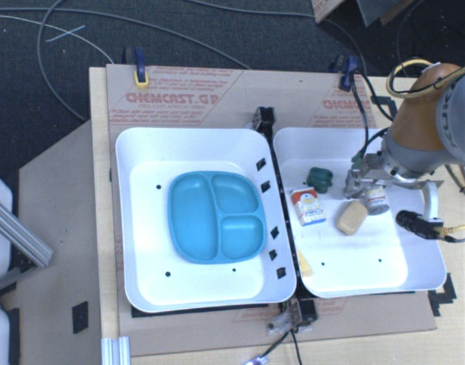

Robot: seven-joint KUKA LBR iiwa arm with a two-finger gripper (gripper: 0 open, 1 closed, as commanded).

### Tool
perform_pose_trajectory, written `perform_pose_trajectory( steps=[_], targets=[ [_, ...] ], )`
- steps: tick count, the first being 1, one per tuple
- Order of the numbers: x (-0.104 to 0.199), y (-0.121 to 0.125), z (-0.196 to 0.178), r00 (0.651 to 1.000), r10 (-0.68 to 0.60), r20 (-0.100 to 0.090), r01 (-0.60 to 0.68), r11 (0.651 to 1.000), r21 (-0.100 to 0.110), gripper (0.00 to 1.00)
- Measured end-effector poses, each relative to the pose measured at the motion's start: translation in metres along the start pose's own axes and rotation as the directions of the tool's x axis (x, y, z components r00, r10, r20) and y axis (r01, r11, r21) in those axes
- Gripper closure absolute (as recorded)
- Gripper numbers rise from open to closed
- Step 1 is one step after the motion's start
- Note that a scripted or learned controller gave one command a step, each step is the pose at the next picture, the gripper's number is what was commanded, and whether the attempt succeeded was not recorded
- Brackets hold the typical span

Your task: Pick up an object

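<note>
Pincer [364, 191] low in the right bin [373, 272]

Camera view: the grey arm with its orange band comes in from the right and bends down over the far right part of the right bin. The pincer sits just above the bin floor, and whether it is wide, narrow or holding anything cannot be told from this angle. A tan lump [352, 219] lies just beside it on the near side, close enough that contact cannot be ruled in or out. A small carton [309, 207], red on top with white and blue below, lies to the left of the lump, near the bin's left wall. A dark green piece [319, 178] rests just beyond the carton, left of the pincer and apart from it. A small yellow scrap [302, 263] lies at the near left edge of this bin. The left bin [141, 204] holds a blue divided plate [216, 217] lying flat near its middle. Both bins sit side by side on the desk [187, 82], whose far edge carries blue clamps [140, 66].
</note>
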State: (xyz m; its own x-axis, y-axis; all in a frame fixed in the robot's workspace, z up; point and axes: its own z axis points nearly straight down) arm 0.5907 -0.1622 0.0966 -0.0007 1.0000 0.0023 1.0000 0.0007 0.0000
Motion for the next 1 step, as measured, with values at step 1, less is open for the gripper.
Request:
perform_pose_trajectory(
  steps=[1],
  targets=[
    [0.0054, 0.0024, -0.0633, 1.0, -0.001, 0.003, 0.001, 1.0, -0.007, 1.0]
  ],
)
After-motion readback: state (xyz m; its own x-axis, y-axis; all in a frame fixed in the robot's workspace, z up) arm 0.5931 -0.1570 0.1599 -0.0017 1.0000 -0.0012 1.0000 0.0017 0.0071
